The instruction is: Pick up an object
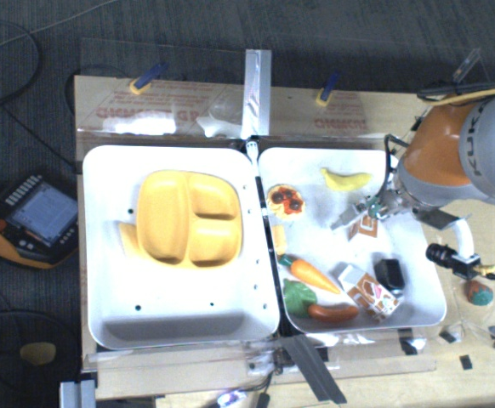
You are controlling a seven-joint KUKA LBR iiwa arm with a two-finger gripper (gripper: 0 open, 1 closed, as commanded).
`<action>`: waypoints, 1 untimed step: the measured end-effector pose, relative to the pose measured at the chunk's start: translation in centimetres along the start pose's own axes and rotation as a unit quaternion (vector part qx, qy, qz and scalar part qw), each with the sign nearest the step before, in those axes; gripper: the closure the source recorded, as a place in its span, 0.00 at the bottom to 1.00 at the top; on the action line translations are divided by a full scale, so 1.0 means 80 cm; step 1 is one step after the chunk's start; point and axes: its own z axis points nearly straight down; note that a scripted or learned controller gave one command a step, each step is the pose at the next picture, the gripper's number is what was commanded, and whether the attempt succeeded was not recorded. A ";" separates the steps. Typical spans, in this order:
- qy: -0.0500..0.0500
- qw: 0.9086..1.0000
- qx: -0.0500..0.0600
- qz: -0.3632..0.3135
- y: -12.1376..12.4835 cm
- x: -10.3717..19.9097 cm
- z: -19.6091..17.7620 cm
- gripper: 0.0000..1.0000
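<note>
In the camera view, two white bins sit side by side on the tabletop (103,100). The left bin (111,313) holds a yellow tray (188,217) with several compartments, lying near the bin's middle.

The right bin (426,308) serves as the landmark for the rest. Near its top edge lies a banana (347,178). Toward its upper left corner, close to the divider between the bins, rests a small round pizza (285,199). A carrot (312,272) lies at a slant left of the bin's middle, with a green vegetable (298,297) just below it at the bin's lower left. A sausage (332,313) lies along the bin's bottom edge, beside the green vegetable. A carton (372,294) with a red and white print sits right of the sausage, near the bin's lower middle, and a black object (389,273) lies just above it, toward the bin's right side.

The arm (447,155) reaches in over the bin's upper right corner. The end effector (368,212) hangs over the bin's upper right part, below the banana. A small brown and white card (366,225) lies right at its tip; whether it is gripped, or whether the end effector is open or closed, cannot be told.
</note>
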 end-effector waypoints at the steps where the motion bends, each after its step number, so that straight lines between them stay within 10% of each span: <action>1: -0.006 0.998 0.001 -0.062 -0.002 0.013 -0.001 0.00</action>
